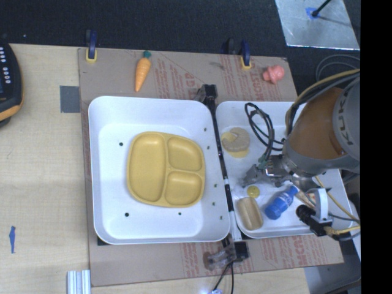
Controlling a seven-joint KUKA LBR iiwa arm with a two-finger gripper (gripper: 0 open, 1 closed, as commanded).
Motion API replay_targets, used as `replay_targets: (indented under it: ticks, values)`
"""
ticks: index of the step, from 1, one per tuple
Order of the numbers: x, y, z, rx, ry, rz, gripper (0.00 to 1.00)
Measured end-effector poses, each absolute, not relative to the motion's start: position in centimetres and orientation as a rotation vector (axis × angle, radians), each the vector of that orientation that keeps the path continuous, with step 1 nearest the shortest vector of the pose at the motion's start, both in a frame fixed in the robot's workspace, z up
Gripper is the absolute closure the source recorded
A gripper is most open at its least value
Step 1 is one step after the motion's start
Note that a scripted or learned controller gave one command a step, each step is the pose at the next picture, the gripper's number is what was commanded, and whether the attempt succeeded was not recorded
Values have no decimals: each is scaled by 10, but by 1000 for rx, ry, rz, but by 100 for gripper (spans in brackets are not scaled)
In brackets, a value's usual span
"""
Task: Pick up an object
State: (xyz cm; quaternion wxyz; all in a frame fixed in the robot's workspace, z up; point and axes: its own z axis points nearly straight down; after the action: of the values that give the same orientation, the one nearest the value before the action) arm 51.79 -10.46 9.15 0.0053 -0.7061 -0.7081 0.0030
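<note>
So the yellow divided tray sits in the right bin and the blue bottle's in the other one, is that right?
Not quite. The camera view shows the yellow tray in the left bin; the blue bottle lies in the right bin.

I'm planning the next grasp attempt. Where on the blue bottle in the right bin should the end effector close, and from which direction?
Grip the blue bottle across its body at mid-length, coming straight down from above. It lies on its side, tilted diagonally, with the white cap end up-right, so the fingers should close across the narrow width, perpendicular to that long axis. The tan block lies close on its left, so that finger has little room.
</note>
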Motion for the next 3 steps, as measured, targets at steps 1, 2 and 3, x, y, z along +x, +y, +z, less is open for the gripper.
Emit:
replay_targets:
  ticks: [1,2,3]
  values:
    - [494,-106,92,-2216,-2222,4,0]
    - [495,-107,103,-2217,-2225,1,100]
    - [495,-107,103,-2218,-2225,1,0]
